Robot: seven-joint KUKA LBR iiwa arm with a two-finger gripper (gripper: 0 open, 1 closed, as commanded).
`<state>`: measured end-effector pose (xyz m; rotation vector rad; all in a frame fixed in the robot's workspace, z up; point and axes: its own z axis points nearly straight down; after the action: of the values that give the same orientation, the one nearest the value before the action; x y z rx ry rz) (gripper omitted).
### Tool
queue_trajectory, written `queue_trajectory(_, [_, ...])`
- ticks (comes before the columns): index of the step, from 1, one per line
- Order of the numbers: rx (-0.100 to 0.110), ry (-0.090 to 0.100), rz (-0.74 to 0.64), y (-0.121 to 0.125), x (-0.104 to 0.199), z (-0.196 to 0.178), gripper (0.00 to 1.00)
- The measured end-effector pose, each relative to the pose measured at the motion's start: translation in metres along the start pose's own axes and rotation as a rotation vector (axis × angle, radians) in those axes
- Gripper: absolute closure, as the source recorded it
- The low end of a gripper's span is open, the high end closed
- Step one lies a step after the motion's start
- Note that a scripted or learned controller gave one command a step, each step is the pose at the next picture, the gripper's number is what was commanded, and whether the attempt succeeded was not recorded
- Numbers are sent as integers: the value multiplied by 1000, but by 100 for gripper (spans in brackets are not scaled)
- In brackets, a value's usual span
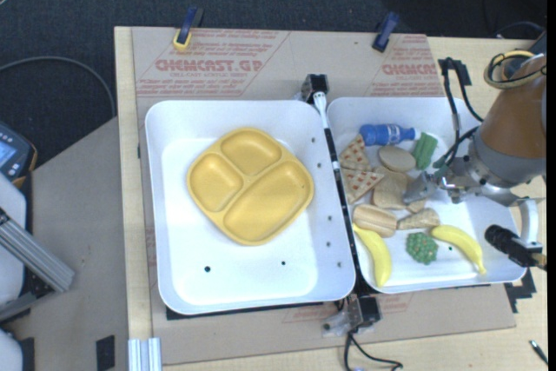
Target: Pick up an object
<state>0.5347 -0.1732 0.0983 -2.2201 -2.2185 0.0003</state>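
The right bin (473,124) holds several toy foods: a blue bottle (387,135), a green piece (425,150), a round tan cookie (397,159), crackers (356,169), a bread roll (375,219), two bananas (375,255) (460,245) and a broccoli floret (422,248). My gripper (426,189) reaches in from the right and hangs low over the tan pieces (391,191) in the middle of this bin. Nothing visibly hangs from it. The grey arm with its orange band (514,122) stands over the bin's right side.
The left bin (174,265) holds a yellow divided plate (250,184). A black divider clip (314,86) sits between the bins. Blue clamps (187,26) (386,30) hold the cardboard at the back. Cables (452,91) run near the arm.
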Motion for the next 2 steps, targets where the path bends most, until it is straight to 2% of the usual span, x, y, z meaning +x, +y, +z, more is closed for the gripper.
queue_trajectory(1, [-7,0,-1,3,0,9,0])
queue_trajectory(2, [-11,-2,-1,4,0,-1,100])
